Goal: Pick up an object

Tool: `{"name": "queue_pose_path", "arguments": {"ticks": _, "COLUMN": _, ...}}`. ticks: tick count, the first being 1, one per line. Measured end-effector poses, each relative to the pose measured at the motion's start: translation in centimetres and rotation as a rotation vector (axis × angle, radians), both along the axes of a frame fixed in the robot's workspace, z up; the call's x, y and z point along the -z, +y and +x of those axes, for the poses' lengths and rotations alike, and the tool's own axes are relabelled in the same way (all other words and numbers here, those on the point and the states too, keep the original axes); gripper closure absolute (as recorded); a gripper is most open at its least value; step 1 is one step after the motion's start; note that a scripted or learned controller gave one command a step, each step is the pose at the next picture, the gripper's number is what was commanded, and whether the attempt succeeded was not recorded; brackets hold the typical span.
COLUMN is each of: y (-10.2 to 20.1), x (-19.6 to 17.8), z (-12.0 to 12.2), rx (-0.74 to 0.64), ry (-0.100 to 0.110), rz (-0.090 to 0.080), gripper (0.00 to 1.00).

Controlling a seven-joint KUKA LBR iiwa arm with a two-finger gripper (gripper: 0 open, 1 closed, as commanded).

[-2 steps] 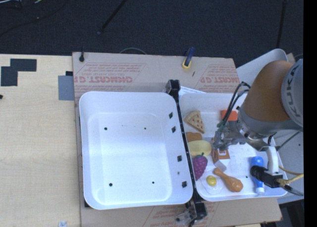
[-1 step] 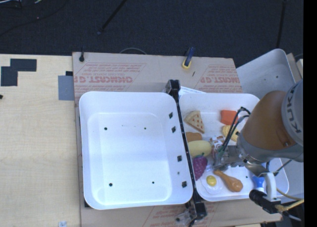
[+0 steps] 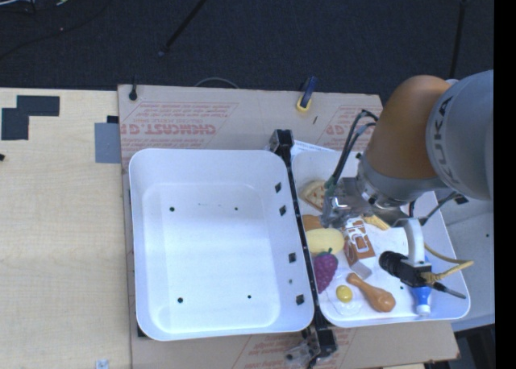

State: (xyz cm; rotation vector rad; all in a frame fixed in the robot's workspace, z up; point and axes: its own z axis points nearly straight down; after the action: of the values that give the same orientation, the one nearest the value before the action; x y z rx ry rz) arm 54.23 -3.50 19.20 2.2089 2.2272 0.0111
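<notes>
Gripper (image 3: pixel 337 208) low in right bin (image 3: pixel 379 318); open or closed, can't tell. Nearest target: yellow fruit (image 3: pixel 322 239), just below-left of gripper in view, long axis roughly left-right. Purple grapes (image 3: pixel 324 267) touch its far side.

On surface (image 3: pixel 64 238): cardboard sheet (image 3: pixel 185 118), toward right edge, carrying two bins side by side, walls touching. Clamp (image 3: pixel 306 95) on sheet's far edge.
Left bin (image 3: pixel 210 238): nearer surface's middle.
Right bin (image 3: pixel 318 162): contents crowded toward its left wall and near edge.
Pastry (image 3: pixel 313 192) by left wall, in far half.
Lemon (image 3: pixel 322 240) before pastry; grape bunch (image 3: pixel 324 269) before lemon, touching it, against left wall.
Packet (image 3: pixel 359 242) just right of lemon.
Egg (image 3: pixel 345 295) near the near edge, right of grape bunch; drumstick (image 3: pixel 372 293) just right of egg.
Tool (image 3: pixel 337 208) above right bin, between pastry and packet.
</notes>
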Motion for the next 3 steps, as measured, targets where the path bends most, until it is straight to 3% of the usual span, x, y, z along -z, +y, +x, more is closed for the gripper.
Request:
{"name": "queue_pose_path", "arguments": {"ticks": 1, "y": 0.4, "x": 0.5, "z": -7.0, "rx": 0.010, "ry": 0.016, "rz": 0.000, "gripper": 1.00}}
{"name": "queue_pose_path", "arguments": {"ticks": 2, "y": 7.3, "x": -3.2, "z": -3.4, "rx": 0.004, "ry": 0.008, "rz": -0.001, "gripper": 1.00}}
{"name": "queue_pose_path", "arguments": {"ticks": 3, "y": 9.7, "x": -20.7, "z": -6.5, "rx": 0.004, "ry": 0.002, "rz": 0.000, "gripper": 1.00}}
